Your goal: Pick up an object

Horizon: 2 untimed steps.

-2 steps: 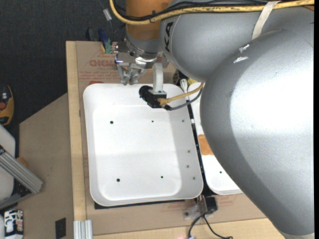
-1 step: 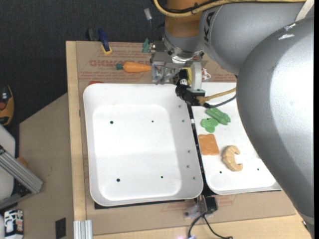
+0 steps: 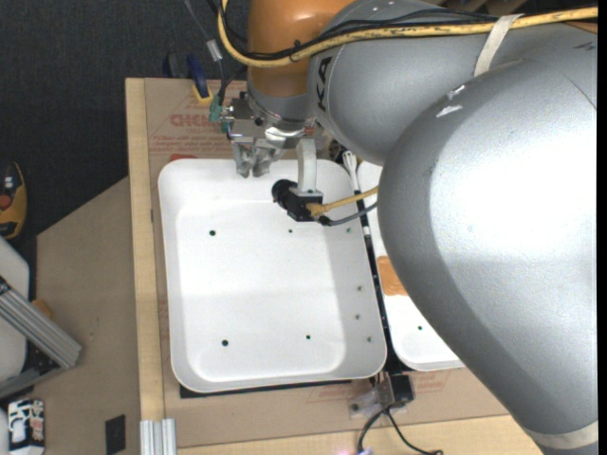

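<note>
My gripper (image 3: 252, 165) hangs low over the far edge of the left white bin (image 3: 266, 349), close to its back wall. Nothing shows beneath or beside it on the bin floor there. An orange-brown object (image 3: 390, 278) lies in the right bin (image 3: 417, 349) against its left wall, mostly hidden by the arm. The big grey arm with its orange band (image 3: 285, 17) covers most of the right bin.
A black fitting (image 3: 294, 201) with a yellow cable hangs from the arm over the left bin's far right part. The bins rest on a brown board (image 3: 147, 254). Blue and yellow items (image 3: 197, 74) lie behind the board's far edge.
</note>
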Available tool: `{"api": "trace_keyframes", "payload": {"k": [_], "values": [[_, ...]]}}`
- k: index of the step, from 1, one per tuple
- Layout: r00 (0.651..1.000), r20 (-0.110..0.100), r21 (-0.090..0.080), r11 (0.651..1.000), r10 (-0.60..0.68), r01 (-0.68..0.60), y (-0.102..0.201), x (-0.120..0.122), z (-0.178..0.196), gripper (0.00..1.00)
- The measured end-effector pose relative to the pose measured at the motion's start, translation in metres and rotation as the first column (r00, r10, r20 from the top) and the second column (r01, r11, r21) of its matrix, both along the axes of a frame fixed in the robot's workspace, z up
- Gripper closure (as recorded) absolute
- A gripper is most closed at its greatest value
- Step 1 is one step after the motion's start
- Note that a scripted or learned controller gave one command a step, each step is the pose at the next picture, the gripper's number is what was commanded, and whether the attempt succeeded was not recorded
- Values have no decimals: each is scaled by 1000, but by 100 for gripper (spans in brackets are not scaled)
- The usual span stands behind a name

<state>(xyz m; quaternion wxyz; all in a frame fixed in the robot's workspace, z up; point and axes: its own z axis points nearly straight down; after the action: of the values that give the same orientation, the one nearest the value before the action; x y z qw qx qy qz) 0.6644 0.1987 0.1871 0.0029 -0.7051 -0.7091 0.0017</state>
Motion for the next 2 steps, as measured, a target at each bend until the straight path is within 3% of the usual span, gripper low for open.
{"api": "trace_keyframes", "payload": {"k": [1, 2], "values": [[1000, 2, 0, 1000, -1, 1, 29, -67, 37, 100], [1000, -1, -5, 1000, -12, 12, -49, -115, 28, 100]]}}
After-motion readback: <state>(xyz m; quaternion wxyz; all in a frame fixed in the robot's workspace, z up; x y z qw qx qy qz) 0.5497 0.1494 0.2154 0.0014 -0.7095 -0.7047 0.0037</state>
